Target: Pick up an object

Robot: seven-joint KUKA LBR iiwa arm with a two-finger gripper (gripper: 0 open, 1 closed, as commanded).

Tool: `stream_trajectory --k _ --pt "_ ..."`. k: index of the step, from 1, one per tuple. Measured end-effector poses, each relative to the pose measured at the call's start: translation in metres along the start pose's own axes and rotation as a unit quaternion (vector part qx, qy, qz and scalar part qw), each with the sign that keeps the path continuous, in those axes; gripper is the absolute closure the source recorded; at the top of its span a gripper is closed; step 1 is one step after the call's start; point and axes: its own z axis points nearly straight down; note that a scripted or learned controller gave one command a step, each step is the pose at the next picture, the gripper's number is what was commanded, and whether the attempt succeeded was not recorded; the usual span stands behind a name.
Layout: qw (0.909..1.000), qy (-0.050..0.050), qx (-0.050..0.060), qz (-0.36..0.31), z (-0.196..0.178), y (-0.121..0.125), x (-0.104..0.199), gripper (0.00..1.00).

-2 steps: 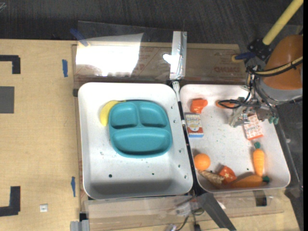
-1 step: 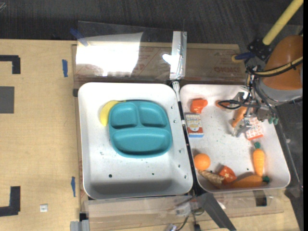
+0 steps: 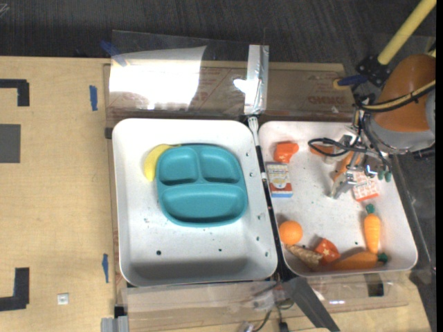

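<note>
Low over the right bin (image 3: 408,244), the gripper (image 3: 344,183) hangs at the end of the grey arm (image 3: 405,106), just beside a small red-and-white packet (image 3: 365,189); whether it is clenched or released cannot be told from this slant, and nothing can be seen caught in it. Black cables (image 3: 327,144) loop off the wrist toward the bin's upper middle. That packet lies touching or almost touching the gripper's right side, and its print is too small to read.

Below it an orange toy carrot (image 3: 372,232) with a green tip stands lengthwise near the bin's right wall. Along the bottom edge lie a long orange piece (image 3: 356,260), a red piece (image 3: 327,249), a brownish item (image 3: 303,254) and, just above these, a round orange fruit (image 3: 291,232). Near the dividing wall sits a small carton (image 3: 279,179) with a red and white label, its lettering blurred, and above it an orange block (image 3: 284,150).

The left bin (image 3: 131,206) bears a teal divided plate (image 3: 202,183) with three compartments, and a yellow object (image 3: 152,159) peeps from under the plate's upper-left edge. Behind both bins a clear plastic sheet (image 3: 159,78) catches glare, and the cardboard strip (image 3: 304,92) behind the right bin carries faint reddish lettering that cannot be read.
</note>
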Motion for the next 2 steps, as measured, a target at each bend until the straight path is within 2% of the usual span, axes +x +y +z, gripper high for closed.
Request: stream_trajectory --k 1,2 --pt "0.9996 0.0 0.0 0.028 -0.0013 0.0185 0.0305 0.0" --pt "0.9993 -0.001 0.0 0.037 -0.0009 0.0149 0.0247 0.0"
